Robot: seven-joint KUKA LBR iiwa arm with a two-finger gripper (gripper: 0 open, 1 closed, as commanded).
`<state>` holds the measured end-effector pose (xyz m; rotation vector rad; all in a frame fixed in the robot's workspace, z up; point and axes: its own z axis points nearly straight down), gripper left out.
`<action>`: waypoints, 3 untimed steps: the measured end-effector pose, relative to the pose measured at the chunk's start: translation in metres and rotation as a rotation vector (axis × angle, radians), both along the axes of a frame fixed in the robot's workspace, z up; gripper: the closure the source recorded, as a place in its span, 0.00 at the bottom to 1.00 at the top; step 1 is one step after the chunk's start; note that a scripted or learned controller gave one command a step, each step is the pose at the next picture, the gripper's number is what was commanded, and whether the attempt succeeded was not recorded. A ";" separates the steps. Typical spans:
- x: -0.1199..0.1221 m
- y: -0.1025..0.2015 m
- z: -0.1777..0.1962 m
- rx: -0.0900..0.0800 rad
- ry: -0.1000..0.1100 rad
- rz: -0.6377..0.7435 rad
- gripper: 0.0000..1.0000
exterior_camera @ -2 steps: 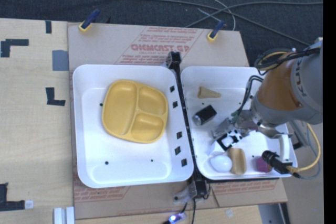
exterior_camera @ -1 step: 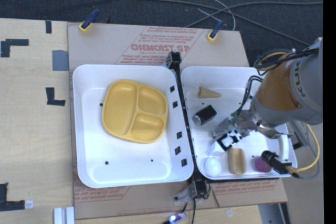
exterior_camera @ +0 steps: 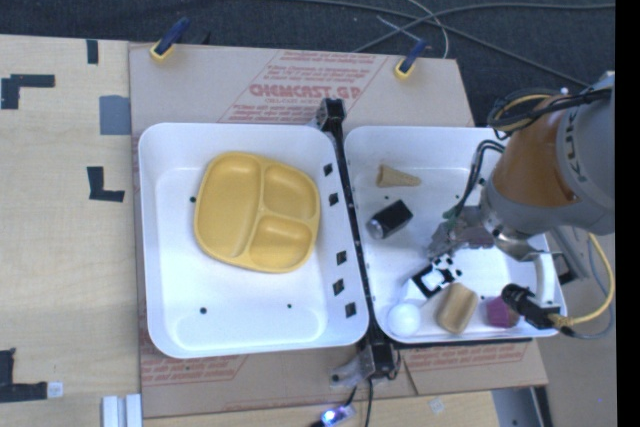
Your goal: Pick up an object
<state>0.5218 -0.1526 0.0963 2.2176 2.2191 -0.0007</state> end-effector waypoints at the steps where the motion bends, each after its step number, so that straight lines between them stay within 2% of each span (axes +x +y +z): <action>1: 0.001 -0.003 0.063 0.003 -0.001 0.001 1.00; 3: 0.017 0.009 0.166 0.002 -0.001 0.002 1.00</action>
